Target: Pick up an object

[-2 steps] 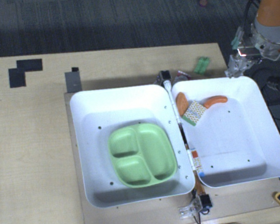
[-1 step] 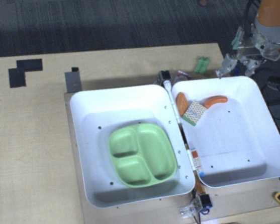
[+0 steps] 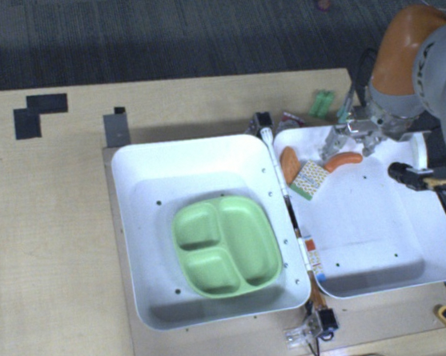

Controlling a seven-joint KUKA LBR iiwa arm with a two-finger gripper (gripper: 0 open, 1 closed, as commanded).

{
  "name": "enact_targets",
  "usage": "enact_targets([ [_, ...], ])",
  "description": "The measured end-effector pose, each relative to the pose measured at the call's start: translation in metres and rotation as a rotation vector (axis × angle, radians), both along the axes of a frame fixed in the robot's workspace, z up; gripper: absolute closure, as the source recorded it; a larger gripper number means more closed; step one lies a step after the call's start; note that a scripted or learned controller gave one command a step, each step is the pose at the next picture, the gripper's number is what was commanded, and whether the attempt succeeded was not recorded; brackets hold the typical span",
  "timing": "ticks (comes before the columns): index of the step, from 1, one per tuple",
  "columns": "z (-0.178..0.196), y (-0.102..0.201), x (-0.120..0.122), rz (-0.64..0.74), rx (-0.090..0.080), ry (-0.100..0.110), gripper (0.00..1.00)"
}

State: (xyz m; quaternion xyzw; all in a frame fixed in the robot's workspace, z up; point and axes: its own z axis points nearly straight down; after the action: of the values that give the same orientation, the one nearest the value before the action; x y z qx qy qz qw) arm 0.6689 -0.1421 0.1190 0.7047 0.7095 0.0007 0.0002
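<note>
Camera view gives you the gripper (image 3: 350,143) over the far end of the right bin (image 3: 374,227), close to that bin's back wall and about midway along it. The arm (image 3: 401,54), with its orange band, comes in over the right bin's far right corner. You cannot tell from this angle how far the gripper is open, nor whether it has hold of anything.

Right under the gripper, on the right bin's floor near the back wall, you see a red-orange piece (image 3: 343,161), long and rounded, lying roughly crosswise. It sits so close to the gripper that you cannot tell whether they touch. A patterned block (image 3: 309,179) lies tilted just beside it, toward the right bin's left wall. An orange piece (image 3: 289,162) rests in the right bin's far left corner, against that left wall and touching or nearly touching the block.

The left bin (image 3: 144,223) stands rim to rim with the right bin, and in it, well apart from the right bin's contents, lies a green plate (image 3: 227,243) with three compartments. A small green thing (image 3: 323,103) lies on the bench just behind the right bin's back wall.
</note>
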Motion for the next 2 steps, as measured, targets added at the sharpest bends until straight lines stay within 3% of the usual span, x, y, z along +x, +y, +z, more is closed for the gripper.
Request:
enact_targets([
  [1,0.0131,0.0004,0.0022,0.003,-0.001,-0.007,1.0],
  [2,0.0129,0.0004,0.0021,0.004,-0.002,-0.007,0.0],
])
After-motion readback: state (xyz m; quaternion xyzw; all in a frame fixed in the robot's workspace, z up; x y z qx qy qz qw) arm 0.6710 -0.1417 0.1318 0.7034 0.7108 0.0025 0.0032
